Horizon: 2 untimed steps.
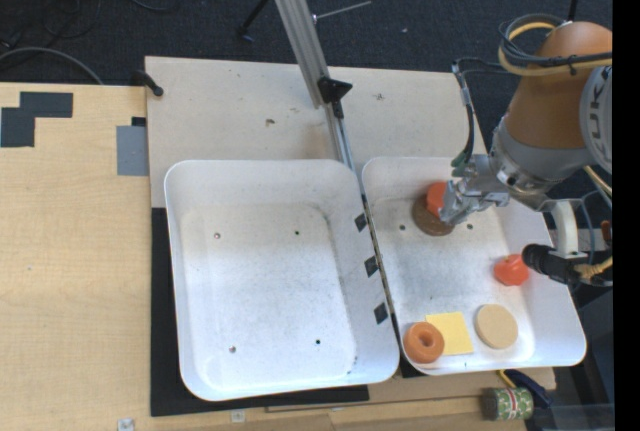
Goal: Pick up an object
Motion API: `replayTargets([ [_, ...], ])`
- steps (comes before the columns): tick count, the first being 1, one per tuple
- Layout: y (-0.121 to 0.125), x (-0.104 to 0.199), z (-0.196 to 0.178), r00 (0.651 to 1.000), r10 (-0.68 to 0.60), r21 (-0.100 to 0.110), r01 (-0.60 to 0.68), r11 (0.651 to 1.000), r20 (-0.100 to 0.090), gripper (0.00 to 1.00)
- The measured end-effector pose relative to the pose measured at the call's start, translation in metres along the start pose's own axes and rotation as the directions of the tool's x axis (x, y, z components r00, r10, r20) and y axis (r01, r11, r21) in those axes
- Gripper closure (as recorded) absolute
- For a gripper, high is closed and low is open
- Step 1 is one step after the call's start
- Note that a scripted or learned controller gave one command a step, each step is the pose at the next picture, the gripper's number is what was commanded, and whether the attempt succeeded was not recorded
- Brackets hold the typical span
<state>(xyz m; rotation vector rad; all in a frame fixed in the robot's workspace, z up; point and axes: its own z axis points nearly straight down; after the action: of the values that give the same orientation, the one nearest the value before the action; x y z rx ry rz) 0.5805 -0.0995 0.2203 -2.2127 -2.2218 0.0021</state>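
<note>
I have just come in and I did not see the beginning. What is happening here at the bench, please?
A grey and orange robot arm reaches into the right bin, trying to pick up an object. Its gripper is low over a brown disc and a small orange piece near the bin's far left side. I cannot tell if it grips anything. Elsewhere in that bin lie an orange ring, a yellow square, a tan disc and a red-orange piece.
</note>
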Motion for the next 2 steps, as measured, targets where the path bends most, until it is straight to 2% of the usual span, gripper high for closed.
replayTargets([
  [2, -0.011, 0.101, -0.018, 1.0, -0.001, 0.0, 0.001, 1.0, 0.001, 1.0],
])
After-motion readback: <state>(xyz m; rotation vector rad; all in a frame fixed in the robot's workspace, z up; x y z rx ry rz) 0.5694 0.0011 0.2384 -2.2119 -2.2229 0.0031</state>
